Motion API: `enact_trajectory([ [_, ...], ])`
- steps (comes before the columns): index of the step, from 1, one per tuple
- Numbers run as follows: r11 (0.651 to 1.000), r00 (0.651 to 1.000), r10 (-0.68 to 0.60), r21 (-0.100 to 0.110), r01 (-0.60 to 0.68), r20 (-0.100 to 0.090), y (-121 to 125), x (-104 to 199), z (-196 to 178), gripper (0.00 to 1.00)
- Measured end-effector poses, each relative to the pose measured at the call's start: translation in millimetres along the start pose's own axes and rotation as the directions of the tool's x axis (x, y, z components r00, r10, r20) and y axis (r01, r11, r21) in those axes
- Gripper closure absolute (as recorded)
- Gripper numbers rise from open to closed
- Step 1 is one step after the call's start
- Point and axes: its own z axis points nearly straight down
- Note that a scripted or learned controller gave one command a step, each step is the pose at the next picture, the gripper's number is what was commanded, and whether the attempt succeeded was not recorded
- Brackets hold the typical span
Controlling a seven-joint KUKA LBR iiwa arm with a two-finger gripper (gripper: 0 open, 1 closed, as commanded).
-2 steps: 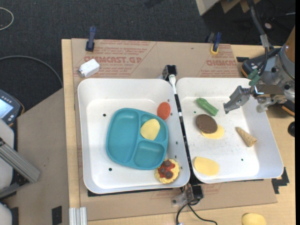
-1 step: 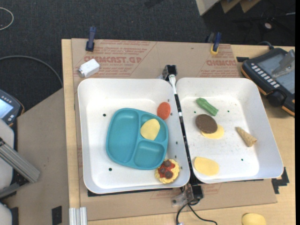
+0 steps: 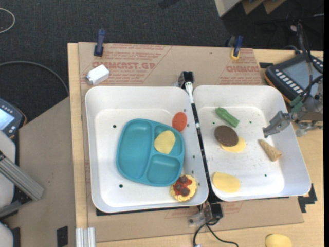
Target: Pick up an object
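Observation:
My gripper reaches in from the right and hangs over the right edge of the right bin, just above a tan wedge-shaped piece. Nothing shows in its grasp. In the same bin lie a green pod, a brown round disc resting on a yellow slice, and a pale yellow piece near the front. The left bin holds a teal divided plate with a yellow piece in it, an orange-red ball and a small pizza-like toy.
A black divider clip sits where the two bins meet at the back. On the cardboard base are a white block, a blue clamp and a yellow-blue clamp. A grey pendant lies at the far right.

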Motion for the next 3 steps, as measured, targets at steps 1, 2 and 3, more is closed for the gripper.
enact_trajectory([
  [1,0.999,1.0,-0.005,-0.033,0.006,0.007,2.4,29.5,-129.7,0.0],
  [2,1.0,1.0,-0.014,-0.01,0.014,0.002,1.6,154.1,-77.7,0.0],
  [3,1.0,1.0,-0.002,-0.019,0.002,0.005,2.4,147.1,-91.0,1.0],
])
